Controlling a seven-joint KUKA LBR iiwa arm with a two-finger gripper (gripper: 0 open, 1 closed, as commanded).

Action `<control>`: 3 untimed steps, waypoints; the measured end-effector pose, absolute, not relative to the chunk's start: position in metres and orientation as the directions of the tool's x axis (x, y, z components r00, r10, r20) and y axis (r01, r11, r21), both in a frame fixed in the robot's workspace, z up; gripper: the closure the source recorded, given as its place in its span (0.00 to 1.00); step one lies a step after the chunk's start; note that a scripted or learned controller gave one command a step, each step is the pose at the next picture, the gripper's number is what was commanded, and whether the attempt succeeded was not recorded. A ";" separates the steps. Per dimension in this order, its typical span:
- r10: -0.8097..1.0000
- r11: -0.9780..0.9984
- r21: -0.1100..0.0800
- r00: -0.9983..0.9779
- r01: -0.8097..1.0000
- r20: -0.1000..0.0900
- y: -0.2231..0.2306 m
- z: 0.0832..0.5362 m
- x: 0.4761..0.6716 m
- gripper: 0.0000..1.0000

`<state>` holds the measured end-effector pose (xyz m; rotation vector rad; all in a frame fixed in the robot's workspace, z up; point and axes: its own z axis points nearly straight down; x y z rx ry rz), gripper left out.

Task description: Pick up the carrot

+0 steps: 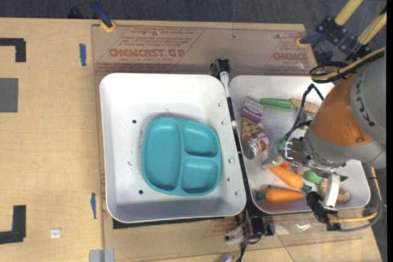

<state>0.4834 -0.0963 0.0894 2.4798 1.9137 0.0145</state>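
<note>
You've got two shallow white bins side by side on a tan cardboard-covered bench. The left white bin holds a teal plastic plate with three compartments, lying flat near the middle.

The right white bin is cluttered. The long orange carrot with a green stub lies roughly level along the near wall, stub end towards the left bin. A second, shorter orange carrot sits just above it, tilted, its upper end towards the small red-and-silver can. The two carrots are near each other; contact is unclear.

Further back you see a green pen-like stick, a purple-grey packet and a patterned brown box by the centre divider. A green lump and a beige lump lie right of the carrots, partly under the arm.

The grey arm with the orange band reaches in from the right, over the right bin. The metal gripper hangs just above the shorter carrot's upper end. You can't tell whether the pincer is open or closed; nothing visibly sits in it.
</note>
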 end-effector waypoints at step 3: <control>0.991 0.136 0.005 -0.136 0.991 0.002 -0.025 0.186 0.481 1.00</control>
